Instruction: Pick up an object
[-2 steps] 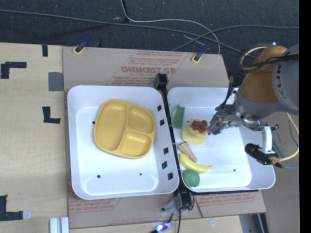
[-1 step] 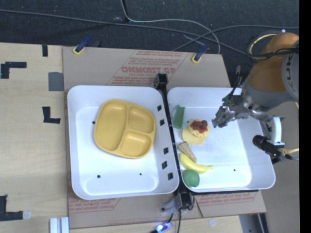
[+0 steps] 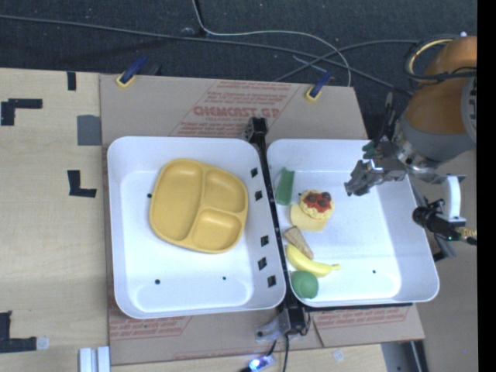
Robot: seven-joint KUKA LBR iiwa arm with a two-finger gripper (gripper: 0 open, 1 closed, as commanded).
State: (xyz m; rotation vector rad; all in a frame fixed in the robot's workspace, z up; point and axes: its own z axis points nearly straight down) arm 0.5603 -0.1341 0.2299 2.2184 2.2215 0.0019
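Where the bench edge lies nearest the camera, a strip of brown cardboard (image 3: 194, 328) shows beneath the two white bins. Nearest in the right bin (image 3: 403, 281), a green round fruit, possibly a lime (image 3: 305, 285), sits in the near left corner, touching the yellow banana (image 3: 308, 261) that lies just beyond it. A small tan wedge-shaped piece (image 3: 298, 240) rests against the banana's far side. Further in, a pale round pastry topped with red pieces (image 3: 313, 208) stands just beyond the wedge, and a green oblong item (image 3: 286, 185) lies close to the divider wall, near the pastry but apart from it. All five items are grouped along the left side of that bin.

The left bin (image 3: 128, 231) holds one yellow compartment plate (image 3: 198, 205), three sections visible, lying flat near the bin's middle.

The gripper (image 3: 361, 181) hangs over the far right part of the right bin, to the right of the pastry and clear of it. Nothing is seen between its fingers; whether they stand wide or narrow cannot be told at this resolution. The grey arm with its orange band (image 3: 449, 60) enters from the right.

Beyond the bins, blue and yellow clamps (image 3: 133, 70) pin the cardboard, and black cables (image 3: 232, 29) run across dark carpet.
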